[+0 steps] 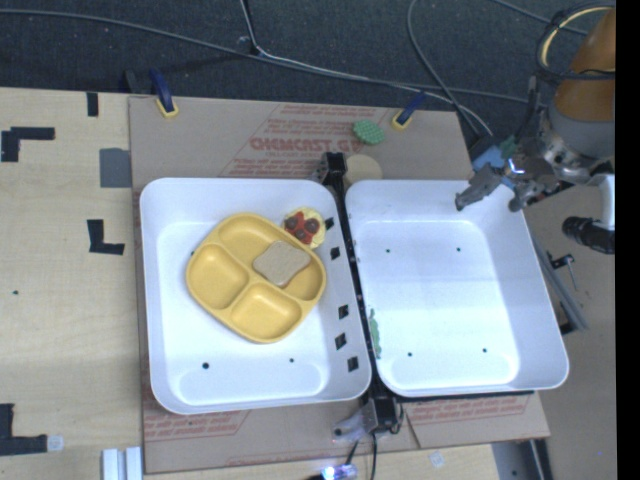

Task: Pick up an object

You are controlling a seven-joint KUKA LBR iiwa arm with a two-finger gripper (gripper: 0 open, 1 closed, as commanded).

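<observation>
We read red printed lettering on the brown cardboard sheet [290, 138] under the bins; near its far edge it looks like "CHEMCAST", though the rest is too faint to make out. On the counter [60, 268], the two shallow white plastic bins sit side by side, touching along a seam with black clips. In the left white bin [165, 368] lies a yellow plastic divided plate [225, 278] with three compartments. A flat tan square piece, like a slice of toast [281, 262], rests where the compartments meet, toward the plate's far right. Just beyond the plate's far rim, touching it, is a small yellow item with dark red bits [305, 225].

The right white bin [450, 288] has the grey two-finger gripper [494, 194] above its far right corner, well apart from the plate. Its two dark fingers [470, 196] are spread, with nothing between them. The orange band [590, 63] shows above the wrist.

Around the bins we see a small green dotted round piece [368, 131] on the cardboard, two blue-and-yellow clamps [163, 96] at its far edge, black cables [300, 60] across the dark carpet, and black tape marks [28, 140] on the pale counter.
</observation>
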